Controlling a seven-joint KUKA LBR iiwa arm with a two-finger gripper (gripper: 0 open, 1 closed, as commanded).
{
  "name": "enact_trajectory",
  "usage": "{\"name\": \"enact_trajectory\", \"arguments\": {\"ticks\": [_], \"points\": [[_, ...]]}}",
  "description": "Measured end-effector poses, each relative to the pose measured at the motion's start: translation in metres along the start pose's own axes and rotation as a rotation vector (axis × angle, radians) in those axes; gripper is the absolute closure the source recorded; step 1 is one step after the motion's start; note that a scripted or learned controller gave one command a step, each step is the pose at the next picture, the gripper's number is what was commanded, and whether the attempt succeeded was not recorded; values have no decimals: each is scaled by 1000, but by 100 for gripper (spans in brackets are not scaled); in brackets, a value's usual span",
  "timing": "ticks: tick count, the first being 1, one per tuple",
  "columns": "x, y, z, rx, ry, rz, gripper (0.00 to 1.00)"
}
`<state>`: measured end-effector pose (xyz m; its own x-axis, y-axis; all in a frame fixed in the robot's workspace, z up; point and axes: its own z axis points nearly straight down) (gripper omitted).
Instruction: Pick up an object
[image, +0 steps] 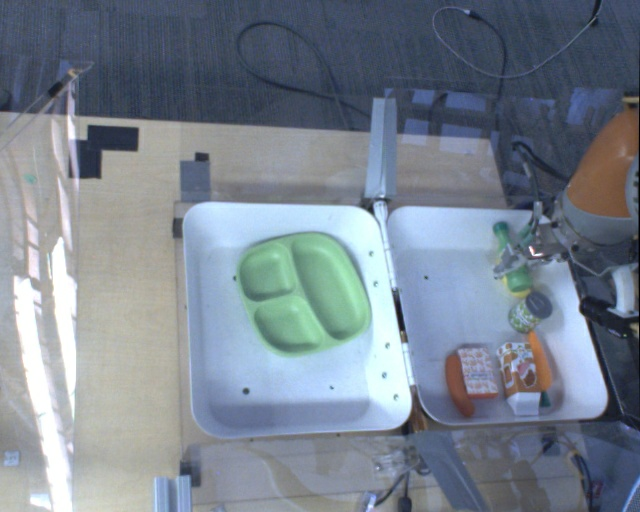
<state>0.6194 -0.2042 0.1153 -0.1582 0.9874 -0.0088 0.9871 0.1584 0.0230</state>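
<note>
My gripper (522, 255) hangs over the right bin's (440, 330) far right part, under the orange-banded wrist (605, 180). It sits right over a small green and yellow bottle (516, 280), whose green end (503, 234) pokes out on the far side. Whether the bottle is held is unclear. Just in front lies a small jar with a grey lid (530, 311). Near the bin's front right corner lie an orange packet (474, 379) and a white and orange carton (519, 376).
The left bin (215, 400) holds a green divided plate (303, 292) near its middle. A metal bar (380, 150) runs back from the seam between the bins. The right bin's left half is bare white floor. Cables trail on the carpet beyond the bench.
</note>
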Motion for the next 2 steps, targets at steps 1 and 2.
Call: {"name": "enact_trajectory", "arguments": {"ticks": [1, 2], "points": [[1, -17, 7, -27, -18, -247, 100], [47, 3, -96, 14, 6, -122, 100]]}}
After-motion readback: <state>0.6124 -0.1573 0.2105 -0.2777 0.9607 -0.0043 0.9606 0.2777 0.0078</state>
